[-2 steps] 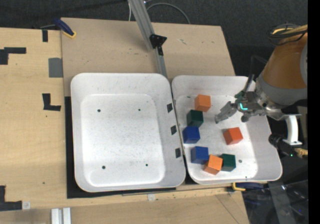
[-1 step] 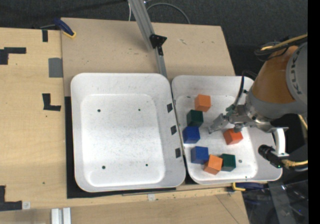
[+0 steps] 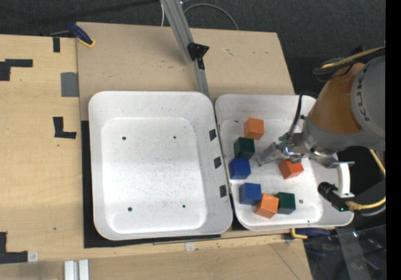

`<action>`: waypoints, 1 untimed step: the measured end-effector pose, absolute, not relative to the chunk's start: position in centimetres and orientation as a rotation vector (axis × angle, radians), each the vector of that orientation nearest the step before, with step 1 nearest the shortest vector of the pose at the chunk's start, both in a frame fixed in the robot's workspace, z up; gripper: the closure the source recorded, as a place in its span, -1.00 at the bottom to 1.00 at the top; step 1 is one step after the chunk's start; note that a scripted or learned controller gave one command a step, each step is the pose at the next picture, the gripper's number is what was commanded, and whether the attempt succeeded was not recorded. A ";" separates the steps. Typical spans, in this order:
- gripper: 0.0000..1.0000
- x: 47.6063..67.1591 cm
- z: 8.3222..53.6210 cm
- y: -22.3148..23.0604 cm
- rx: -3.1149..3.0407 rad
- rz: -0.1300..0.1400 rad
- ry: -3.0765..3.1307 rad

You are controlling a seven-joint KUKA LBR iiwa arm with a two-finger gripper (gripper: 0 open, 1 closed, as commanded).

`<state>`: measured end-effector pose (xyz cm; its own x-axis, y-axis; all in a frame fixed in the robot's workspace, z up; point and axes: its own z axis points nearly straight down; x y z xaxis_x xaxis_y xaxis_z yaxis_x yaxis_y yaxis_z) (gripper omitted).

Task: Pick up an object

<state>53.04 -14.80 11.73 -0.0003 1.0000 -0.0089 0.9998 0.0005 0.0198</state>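
Note:
Several small blocks lie in the right bin. An orange block sits near the back, with a dark green block and a blue block in front of it. Along the front lie another blue block, an orange block and a dark green block. A red-orange block lies in the right half of the bin. My gripper is low in this bin, just above and left of the red-orange block and close against it. Whether it touches the block is unclear.
The left bin stands beside the right one, with a raised divider rim between them. A slanted metal rail runs from the top down to the bins' back edge. The arm's orange band hangs over the right bin's right edge.

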 end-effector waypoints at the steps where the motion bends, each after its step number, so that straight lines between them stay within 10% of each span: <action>1: 1.00 53.1 12.6 -14.8 2.204 0.013 2.207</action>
<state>53.09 -14.78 12.57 -0.0010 1.0000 -0.0097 0.9998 0.0012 0.0216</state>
